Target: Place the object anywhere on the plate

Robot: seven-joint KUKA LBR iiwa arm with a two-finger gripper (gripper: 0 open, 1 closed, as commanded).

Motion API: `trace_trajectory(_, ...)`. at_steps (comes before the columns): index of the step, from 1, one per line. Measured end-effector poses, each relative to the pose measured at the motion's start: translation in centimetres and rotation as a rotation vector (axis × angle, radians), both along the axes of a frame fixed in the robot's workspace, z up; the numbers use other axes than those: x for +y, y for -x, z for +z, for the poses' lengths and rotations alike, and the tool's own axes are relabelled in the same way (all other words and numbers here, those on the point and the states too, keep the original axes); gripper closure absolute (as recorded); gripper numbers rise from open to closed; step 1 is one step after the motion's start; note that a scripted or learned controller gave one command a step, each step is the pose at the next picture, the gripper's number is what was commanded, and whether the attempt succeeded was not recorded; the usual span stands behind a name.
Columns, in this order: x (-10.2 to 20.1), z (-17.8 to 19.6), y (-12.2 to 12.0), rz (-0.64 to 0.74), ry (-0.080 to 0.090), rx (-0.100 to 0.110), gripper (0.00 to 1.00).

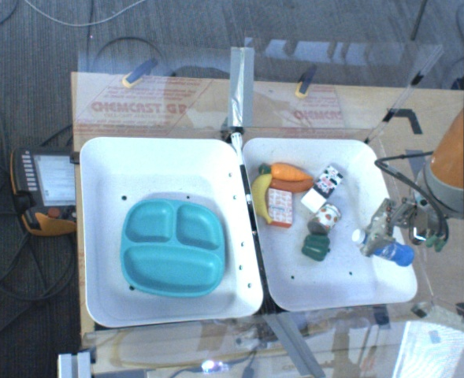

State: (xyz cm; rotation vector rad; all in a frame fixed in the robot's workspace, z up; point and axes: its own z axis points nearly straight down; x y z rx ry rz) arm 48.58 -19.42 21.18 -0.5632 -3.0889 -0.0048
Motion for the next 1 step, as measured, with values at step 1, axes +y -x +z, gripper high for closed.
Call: trace_trajectory(1, 11.68, 6.97, -0.02, 0.065, 0.002, 0.001, 1.00)
